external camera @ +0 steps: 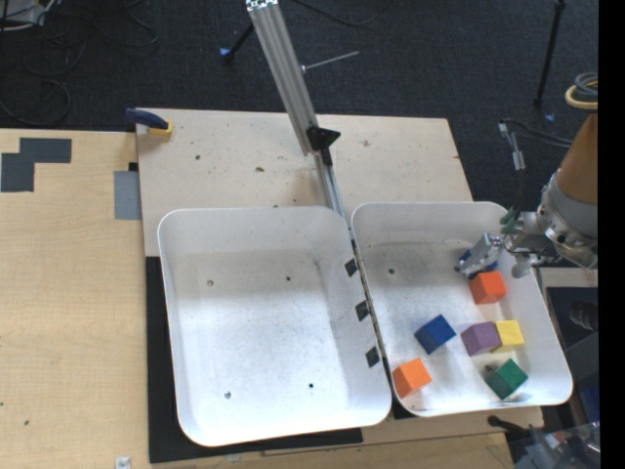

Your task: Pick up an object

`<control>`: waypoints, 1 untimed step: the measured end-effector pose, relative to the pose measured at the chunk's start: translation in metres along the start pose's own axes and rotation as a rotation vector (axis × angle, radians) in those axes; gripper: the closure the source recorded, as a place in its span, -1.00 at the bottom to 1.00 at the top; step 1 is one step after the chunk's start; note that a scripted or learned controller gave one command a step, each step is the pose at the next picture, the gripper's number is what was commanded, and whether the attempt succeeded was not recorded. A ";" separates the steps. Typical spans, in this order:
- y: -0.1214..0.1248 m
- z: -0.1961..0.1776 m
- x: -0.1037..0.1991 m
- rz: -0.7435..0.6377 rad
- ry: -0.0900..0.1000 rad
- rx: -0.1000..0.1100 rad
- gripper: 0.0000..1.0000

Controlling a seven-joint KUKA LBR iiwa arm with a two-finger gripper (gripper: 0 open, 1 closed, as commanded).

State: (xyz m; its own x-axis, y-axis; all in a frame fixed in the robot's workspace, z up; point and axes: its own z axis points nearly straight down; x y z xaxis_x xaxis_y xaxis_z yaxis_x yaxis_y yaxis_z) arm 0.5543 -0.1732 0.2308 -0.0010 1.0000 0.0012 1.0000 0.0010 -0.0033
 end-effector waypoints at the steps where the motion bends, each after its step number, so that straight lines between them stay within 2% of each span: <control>1: 0.000 0.000 0.000 0.002 0.000 -0.001 -1.00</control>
State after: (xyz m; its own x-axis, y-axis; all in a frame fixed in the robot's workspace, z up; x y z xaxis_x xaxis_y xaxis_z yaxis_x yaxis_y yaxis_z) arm 0.5542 -0.1737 0.2309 0.0006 1.0000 0.0013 1.0000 -0.0006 -0.0028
